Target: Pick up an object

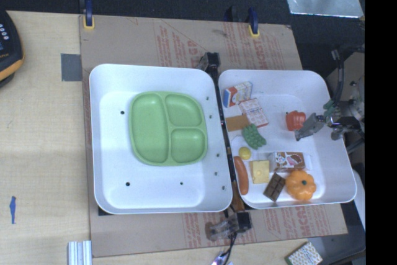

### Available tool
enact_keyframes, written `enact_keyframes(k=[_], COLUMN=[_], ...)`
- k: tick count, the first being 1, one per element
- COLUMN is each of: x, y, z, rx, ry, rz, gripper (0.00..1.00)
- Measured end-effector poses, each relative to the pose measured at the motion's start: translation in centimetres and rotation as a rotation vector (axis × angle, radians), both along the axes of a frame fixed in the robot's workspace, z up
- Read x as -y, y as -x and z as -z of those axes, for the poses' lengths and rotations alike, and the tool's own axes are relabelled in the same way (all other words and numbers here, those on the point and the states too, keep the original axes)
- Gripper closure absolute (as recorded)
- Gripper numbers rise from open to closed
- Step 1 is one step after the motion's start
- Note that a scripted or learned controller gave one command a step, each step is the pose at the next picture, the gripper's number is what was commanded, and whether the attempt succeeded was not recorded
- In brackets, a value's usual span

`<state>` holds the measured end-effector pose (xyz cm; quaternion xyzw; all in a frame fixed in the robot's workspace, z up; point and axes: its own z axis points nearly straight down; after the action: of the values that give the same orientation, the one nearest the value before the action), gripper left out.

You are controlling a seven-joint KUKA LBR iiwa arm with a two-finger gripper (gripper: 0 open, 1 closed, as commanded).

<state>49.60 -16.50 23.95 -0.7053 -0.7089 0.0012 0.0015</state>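
The right bin (332, 161) holds several small items. A red object (295, 119) lies near its right side, with an orange pumpkin-like toy (300, 185) toward the near right corner. My gripper (312, 126) comes in from the right edge and hangs just right of the red object, close to it, above the bin floor. I see nothing held in it. Also in this bin are a red-and-white carton (236, 94), a green studded piece (253, 135), a yellow ball (245, 153) and a sausage (241, 174).
The left bin (105, 189) holds a green divided plate (167, 128). More items in the right bin: a printed card (254, 113), a brown block (236, 123), a cheese square (260, 170), a dark bar (274, 187) and a small picture box (289, 161). Clamps sit between the bins.
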Motion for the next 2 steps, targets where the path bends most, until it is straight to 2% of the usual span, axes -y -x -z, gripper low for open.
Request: enact_keyframes(k=[1, 2], x=[3.8, 4.6], y=[-9.5, -11.3], z=[5.5, 15.3], rx=[0.003, -0.004], ry=[0.004, 0.001], rz=[-0.005, -0.005], gripper=[0.00, 0.00])
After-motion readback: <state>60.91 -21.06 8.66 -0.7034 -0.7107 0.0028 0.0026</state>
